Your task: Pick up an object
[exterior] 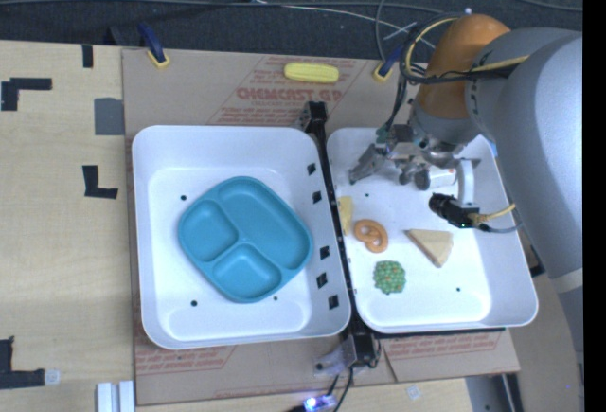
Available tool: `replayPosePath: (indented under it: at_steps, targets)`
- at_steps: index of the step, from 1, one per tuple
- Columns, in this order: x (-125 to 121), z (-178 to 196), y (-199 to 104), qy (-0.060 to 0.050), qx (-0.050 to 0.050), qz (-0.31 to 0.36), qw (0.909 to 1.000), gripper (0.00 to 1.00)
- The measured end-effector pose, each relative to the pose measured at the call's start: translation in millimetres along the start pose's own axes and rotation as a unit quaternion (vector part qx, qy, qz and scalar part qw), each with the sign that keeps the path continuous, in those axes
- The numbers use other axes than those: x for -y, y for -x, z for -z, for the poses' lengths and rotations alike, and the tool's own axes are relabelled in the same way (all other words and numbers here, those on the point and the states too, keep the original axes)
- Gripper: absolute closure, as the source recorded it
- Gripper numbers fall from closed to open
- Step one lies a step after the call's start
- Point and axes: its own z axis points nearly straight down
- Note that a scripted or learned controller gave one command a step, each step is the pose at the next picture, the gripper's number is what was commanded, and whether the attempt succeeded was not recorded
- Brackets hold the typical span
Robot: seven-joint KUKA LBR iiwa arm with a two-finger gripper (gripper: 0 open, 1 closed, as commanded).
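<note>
White right bin (502, 301) holds my gripper (398, 164) over its upper part, fingers spread and carrying nothing, well above the pretzel (371, 234), cheese wedge (431, 245) and broccoli (389, 277); nothing's picked yet.

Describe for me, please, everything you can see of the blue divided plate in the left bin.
The blue divided plate is a rounded-square tray of smooth, plastic-looking material, with three sunken compartments parted by raised ridges. It lies flat, right side up, turned at a slant, on the floor of the left white bin. Nothing lies in it, and nothing else touches it.
</note>
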Motion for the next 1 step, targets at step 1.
replayPosePath:
  at_steps: [1]
  targets:
    - [-0.1, -13.2, -0.8, 0.002, 0.0, 0.0, 1.0, 0.0]
